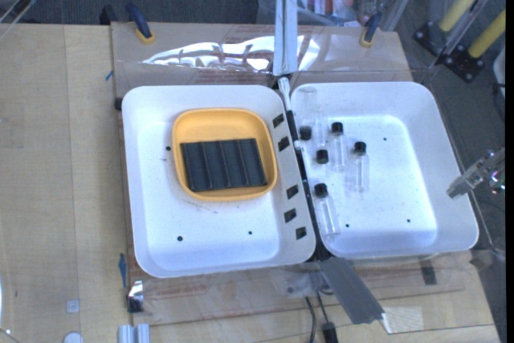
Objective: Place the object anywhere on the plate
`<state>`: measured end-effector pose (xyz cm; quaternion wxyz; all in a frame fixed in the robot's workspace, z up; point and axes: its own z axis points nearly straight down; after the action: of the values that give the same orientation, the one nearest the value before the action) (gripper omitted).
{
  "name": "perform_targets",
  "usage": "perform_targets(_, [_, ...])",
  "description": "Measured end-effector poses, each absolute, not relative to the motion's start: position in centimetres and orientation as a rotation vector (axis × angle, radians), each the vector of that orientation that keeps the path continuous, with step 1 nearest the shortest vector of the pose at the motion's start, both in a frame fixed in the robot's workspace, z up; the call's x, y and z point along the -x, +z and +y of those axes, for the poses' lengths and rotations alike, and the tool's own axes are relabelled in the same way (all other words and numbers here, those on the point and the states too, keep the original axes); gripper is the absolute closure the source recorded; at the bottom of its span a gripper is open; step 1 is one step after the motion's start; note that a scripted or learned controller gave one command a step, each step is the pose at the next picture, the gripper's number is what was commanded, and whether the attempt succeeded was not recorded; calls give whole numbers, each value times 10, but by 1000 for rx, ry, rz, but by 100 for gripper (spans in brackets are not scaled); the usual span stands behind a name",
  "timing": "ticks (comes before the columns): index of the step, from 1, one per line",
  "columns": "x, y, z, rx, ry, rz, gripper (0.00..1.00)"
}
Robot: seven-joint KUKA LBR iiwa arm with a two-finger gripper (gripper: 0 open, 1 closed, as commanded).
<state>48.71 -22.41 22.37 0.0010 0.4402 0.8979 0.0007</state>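
Left bin [152,197] holds a yellow plate [225,121], rounded-square, with a dark ribbed slab [223,165] lying flat on it, its long side running left to right, four ridges visible. Right bin [418,173] holds several clear vials [357,165] with black caps, near its left wall. Gripper [480,175] sits at the right bin's right rim; finger state cannot be told.

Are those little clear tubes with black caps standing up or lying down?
Lying down. The clear vials lie flat on the right bin floor, black caps at one end, bodies stretched along it.
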Motion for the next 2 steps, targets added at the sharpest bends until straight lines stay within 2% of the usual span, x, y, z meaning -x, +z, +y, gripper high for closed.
perform_targets(1, [-530,285,-224,-1163,1,2911,100])
perform_targets(2, [-550,339,-223,-780,0,3033,100])
